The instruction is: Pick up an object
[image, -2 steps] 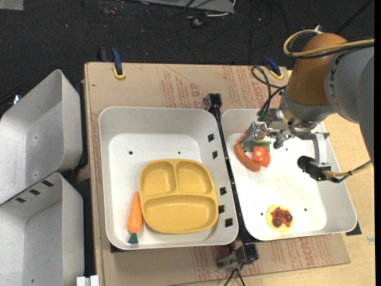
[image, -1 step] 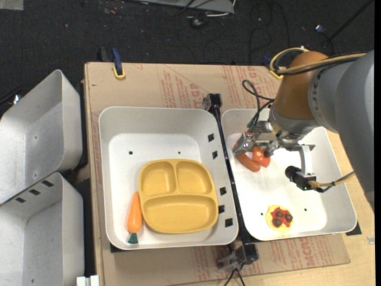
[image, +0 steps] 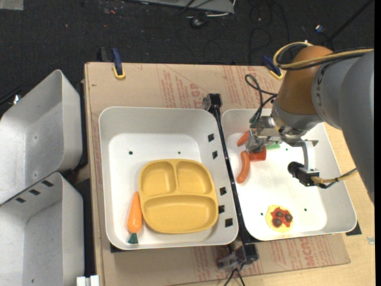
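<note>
My gripper (image: 257, 146) reaches down into the right bin (image: 333, 213) near its left wall. Its tips sit over a small red-orange piece (image: 257, 155) and next to an orange sausage (image: 243, 167) that lies lengthwise just left of them. Another red bit (image: 242, 139) pokes out just above and left of the gripper. A small round toy pizza (image: 280, 217) with dark toppings lies near the bin's front. In the left bin (image: 113, 159) rests a yellow divided plate (image: 178, 195), with a carrot (image: 134, 214) beside its left edge.
A black divider (image: 223, 154) runs between the two bins. A black cable and fitting (image: 300, 171) hang from the arm over the middle of the right bin. White bins (image: 36, 159) stand off the bench to the left.
</note>
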Available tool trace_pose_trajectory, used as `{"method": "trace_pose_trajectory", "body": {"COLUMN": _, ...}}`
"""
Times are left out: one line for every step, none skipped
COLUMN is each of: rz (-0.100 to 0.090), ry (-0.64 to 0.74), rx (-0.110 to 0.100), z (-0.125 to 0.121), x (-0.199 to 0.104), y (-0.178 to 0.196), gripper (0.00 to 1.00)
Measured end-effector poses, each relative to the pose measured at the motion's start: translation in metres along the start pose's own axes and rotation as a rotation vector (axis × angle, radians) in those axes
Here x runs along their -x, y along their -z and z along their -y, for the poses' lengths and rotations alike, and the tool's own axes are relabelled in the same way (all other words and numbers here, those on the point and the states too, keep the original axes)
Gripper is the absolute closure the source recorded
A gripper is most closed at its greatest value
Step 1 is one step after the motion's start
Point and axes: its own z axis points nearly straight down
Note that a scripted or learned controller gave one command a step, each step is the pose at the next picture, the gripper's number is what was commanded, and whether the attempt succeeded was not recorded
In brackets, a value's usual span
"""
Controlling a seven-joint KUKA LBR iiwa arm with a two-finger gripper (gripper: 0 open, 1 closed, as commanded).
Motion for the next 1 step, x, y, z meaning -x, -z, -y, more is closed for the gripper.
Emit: {"method": "trace_pose_trajectory", "body": {"rz": -0.001, "ry": 0.004, "rx": 0.001, "z": -0.011, "x": -0.0036, "y": 0.0511, "gripper": 1.0}}
